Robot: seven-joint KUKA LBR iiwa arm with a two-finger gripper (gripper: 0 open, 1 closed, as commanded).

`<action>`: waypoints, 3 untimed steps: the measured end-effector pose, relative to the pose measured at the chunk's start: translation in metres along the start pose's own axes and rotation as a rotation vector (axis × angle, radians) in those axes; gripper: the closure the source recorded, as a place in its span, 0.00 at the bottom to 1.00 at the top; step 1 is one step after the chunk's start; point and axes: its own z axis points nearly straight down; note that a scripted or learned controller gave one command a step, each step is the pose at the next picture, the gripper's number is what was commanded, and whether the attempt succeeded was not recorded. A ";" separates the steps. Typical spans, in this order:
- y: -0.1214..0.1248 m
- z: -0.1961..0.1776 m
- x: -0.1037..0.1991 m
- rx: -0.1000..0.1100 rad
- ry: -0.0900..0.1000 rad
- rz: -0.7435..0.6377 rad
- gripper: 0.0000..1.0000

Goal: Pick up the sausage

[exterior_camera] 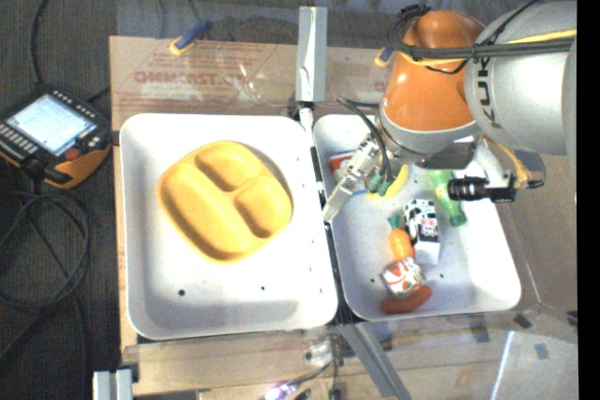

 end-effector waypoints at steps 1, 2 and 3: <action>0.041 0.000 -0.029 0.001 0.000 0.214 0.00; -0.001 -0.045 -0.037 0.005 -0.004 0.603 0.00; 0.000 -0.051 -0.038 0.012 -0.004 0.600 1.00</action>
